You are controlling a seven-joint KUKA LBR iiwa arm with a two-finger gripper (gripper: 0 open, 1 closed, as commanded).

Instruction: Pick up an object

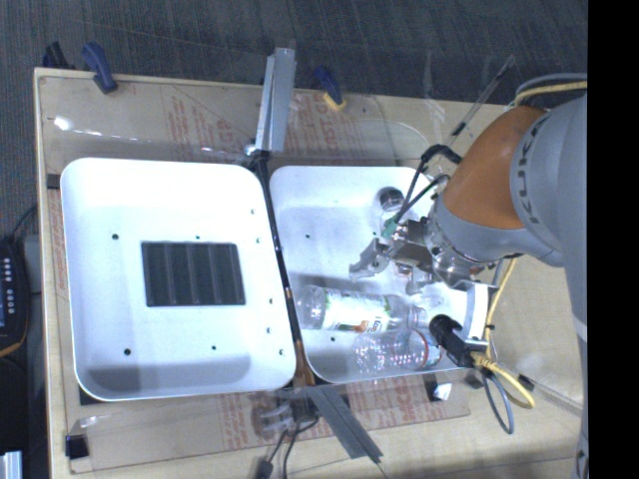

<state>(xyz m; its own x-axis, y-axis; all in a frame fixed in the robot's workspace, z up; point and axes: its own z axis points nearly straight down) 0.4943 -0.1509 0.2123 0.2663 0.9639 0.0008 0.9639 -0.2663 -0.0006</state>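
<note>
Low over the right bin (pixel 300 238), the gripper (pixel 384 257) hangs at the end of the grey arm (pixel 519 198), just above a clear plastic bottle (pixel 349 312) that lies on its side near the bin's front wall. A second clear, crumpled-looking container (pixel 389 349) lies touching or just beside the bottle, towards the front right corner. The metal parts at the wrist blur together, so whether the gripper is spread or closed cannot be told; nothing visibly sits in it. The left bin (pixel 100 198) carries a dark ribbed rectangle (pixel 193 273) on its floor.

Likely risks: the bottle is smooth, round and transparent, so a descent slightly off its axis could roll it aside or squeeze it out. Its neighbour may be nudged or caught too.
</note>
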